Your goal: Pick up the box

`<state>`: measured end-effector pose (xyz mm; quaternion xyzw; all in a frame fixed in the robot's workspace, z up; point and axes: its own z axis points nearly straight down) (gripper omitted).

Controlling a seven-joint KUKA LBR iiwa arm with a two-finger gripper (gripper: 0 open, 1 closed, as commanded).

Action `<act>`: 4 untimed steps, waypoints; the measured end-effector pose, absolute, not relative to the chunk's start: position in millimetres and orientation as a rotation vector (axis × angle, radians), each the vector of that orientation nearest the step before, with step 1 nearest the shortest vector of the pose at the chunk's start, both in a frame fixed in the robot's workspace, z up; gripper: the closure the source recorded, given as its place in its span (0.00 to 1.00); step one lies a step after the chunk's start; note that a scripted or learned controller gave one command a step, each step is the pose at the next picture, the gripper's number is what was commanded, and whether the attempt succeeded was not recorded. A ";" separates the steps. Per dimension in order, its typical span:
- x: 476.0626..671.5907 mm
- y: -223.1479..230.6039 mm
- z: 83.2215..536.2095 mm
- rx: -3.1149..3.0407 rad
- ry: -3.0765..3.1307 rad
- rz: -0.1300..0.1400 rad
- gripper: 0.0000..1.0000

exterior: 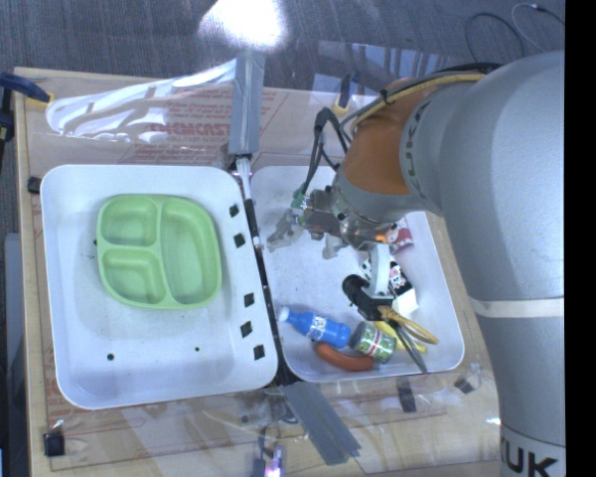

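Hand [330, 229], grip state unclear, hovers mid right bin [447, 296]; box [398, 262] near right rim.

- 2 white bins [70, 366], side by side on the bench
- 1 green plate [160, 250] with 3 compartments, in the left bin
- 1 blue bottle [314, 326] in the right bin
- 1 green can [375, 342] in the right bin
- 1 sausage [345, 359] in the right bin
- 1 small box [399, 278] with a white, red and black print, partly hidden by the arm
- 1 arm [497, 187]
- 1 gripper [308, 229]
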<state>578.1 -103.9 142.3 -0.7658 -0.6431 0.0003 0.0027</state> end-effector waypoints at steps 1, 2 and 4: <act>487.3 -141.0 90.8 -2.427 -1.988 -0.004 0.00; 581.5 -151.9 91.2 -2.494 -1.904 -0.003 0.00; 657.5 -152.5 101.5 -2.645 -1.676 -0.001 1.00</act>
